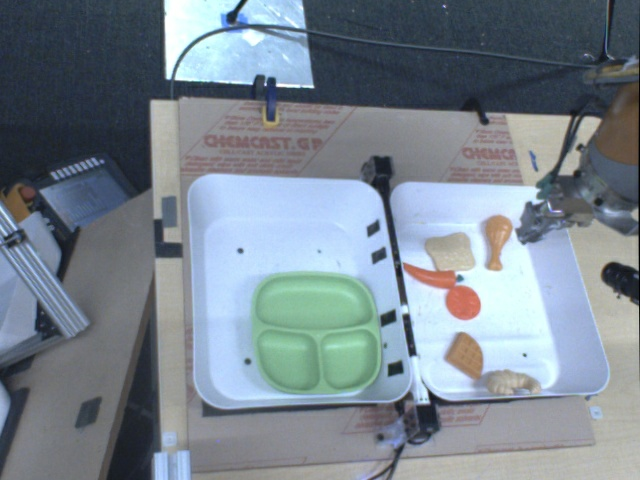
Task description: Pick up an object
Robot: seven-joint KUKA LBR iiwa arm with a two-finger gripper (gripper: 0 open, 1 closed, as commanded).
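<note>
Camera view: hand (530, 223) blurred near drumstick (497, 239); finger state cannot be told; arm cut off.

Green divided tray (316, 330) in left bin (215, 268); yellow clamp (269, 103) behind.

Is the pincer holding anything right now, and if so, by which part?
Nothing shows in the pincer. It hangs at the right bin's far right side, beside the drumstick but apart from it.

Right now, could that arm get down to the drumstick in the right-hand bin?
Probably yes. The gripper hangs at the bin's right rim, just beside the drumstick. Nothing lies on top of the drumstick, and the bread sits apart to its left, so the way looks free.
</note>
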